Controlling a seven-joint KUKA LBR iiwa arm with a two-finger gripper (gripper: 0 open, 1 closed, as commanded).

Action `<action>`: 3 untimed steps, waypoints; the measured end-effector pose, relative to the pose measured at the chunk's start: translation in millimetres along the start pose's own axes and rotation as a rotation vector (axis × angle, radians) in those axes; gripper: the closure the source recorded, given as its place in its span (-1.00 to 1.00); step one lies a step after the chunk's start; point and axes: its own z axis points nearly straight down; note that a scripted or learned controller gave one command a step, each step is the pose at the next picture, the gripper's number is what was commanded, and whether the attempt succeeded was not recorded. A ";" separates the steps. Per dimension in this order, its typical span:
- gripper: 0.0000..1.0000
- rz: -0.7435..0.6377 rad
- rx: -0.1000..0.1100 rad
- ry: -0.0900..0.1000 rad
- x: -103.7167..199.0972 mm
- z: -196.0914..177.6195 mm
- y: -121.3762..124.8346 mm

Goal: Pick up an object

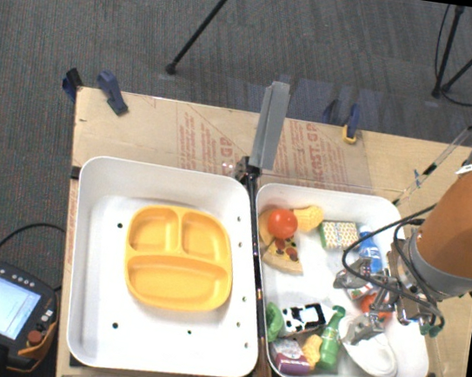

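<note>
So you've got the gripper [367,321] low in the right bin [340,199] w/ nothing lifted yet, claw state can't tell.

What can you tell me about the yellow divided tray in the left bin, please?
The yellow tray looks like smooth moulded plastic, a rounded rectangle with raised rims. It has three compartments: two smaller ones along its far side and one long one along its near side, none holding anything. It lies flat and right way up on the floor of the left bin, roughly centred and turned slightly askew. It rests on that floor alone, apart from the bin walls.
</note>
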 end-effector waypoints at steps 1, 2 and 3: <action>-1.00 -0.024 0.001 -0.002 -62.5 86.1 -35.4; -1.00 -0.100 0.002 -0.008 -89.4 104.3 -84.2; -1.00 -0.255 0.001 -0.006 -35.7 105.2 -43.6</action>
